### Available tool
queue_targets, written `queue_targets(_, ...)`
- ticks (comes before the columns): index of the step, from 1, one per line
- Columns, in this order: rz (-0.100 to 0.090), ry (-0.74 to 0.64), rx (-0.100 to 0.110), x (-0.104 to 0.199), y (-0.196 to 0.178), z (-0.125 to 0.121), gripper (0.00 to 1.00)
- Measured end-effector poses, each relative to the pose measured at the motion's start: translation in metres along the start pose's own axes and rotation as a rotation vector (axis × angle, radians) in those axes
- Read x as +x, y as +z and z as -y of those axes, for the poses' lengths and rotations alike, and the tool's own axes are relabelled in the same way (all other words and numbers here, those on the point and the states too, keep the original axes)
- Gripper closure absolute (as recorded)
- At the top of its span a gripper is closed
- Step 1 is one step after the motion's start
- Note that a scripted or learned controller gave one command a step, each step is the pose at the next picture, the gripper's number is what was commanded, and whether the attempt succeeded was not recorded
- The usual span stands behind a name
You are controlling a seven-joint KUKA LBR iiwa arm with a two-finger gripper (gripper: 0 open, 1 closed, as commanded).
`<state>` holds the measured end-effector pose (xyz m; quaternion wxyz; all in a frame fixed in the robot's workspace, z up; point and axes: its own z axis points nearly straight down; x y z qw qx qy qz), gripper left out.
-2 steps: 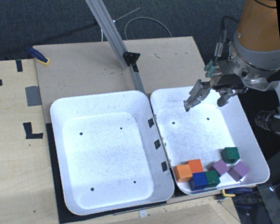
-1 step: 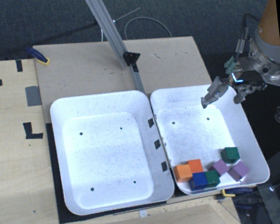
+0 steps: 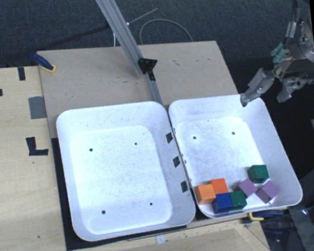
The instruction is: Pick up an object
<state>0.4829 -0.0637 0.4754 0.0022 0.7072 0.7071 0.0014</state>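
At right edge of frame, upper part, the grey metal two-finger hand (image 3: 266, 94) hangs over the dark floor just outside the top right corner of the right shallow white plastic bin (image 3: 257, 117). One finger (image 3: 253, 91) points down-left, tip at the bin rim; another finger (image 3: 284, 94) sits further right, so the two read as spread apart, nothing between them.

Small coloured blocks sit clustered at the bin's bottom edge, lower right of frame, well apart from the hand and below-left of it:
- orange cube (image 3: 205, 193) at far left of cluster, touching a second orange cube (image 3: 219, 186) just right of it
- blue cube (image 3: 223, 202) below the second orange one
- small green cube (image 3: 238, 199) touching the blue one's right side
- pale purple block (image 3: 247, 186) just above-right of that
- second pale purple block (image 3: 267, 191) near the bin's lower right corner
- dark green cube (image 3: 258, 173) uppermost, closest to the hand, still well apart

Left shallow white plastic bin (image 3: 71, 160) sits beside the right one, touching along the middle. Both rest on the tan board surface (image 3: 84, 80). Grey metal bar (image 3: 120, 28) slants in from top centre toward the gap between bins.
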Motion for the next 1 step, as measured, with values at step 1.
queue_targets(1, -0.001, -0.003, 0.015, 0.0488, 0.1416, -0.0434, 0.0)
